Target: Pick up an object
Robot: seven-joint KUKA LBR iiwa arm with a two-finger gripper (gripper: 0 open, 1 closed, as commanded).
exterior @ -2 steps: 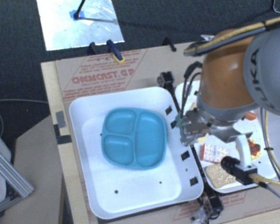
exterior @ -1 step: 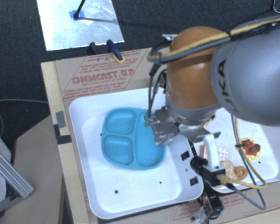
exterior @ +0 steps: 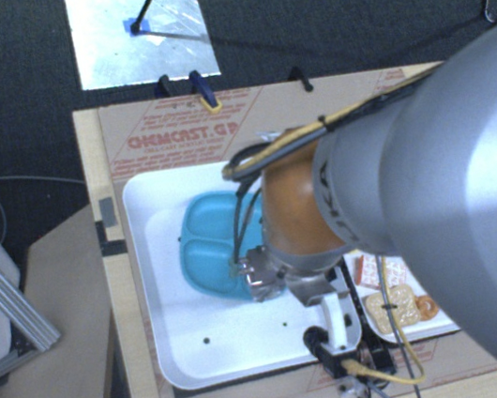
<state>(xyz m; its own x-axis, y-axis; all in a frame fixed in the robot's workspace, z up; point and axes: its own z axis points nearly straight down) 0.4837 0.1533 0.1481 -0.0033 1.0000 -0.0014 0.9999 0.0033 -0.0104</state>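
A light blue, two-lobed plastic object (exterior: 211, 247) lies in the left white bin (exterior: 184, 347), toward its upper middle. The grey arm with its orange band (exterior: 299, 203) reaches in from the right and hangs over the object's right side. The gripper (exterior: 260, 277) sits low at the object's right lower edge, seen from above. The wrist hides its tips, and whether it touches the object is not clear.
The right white bin (exterior: 415, 331) holds an orange and white printed packet (exterior: 394, 296), mostly under the arm. Cables hang from the wrist over the bench's front edge. A brown cardboard sheet (exterior: 181, 129) lies behind the bins.
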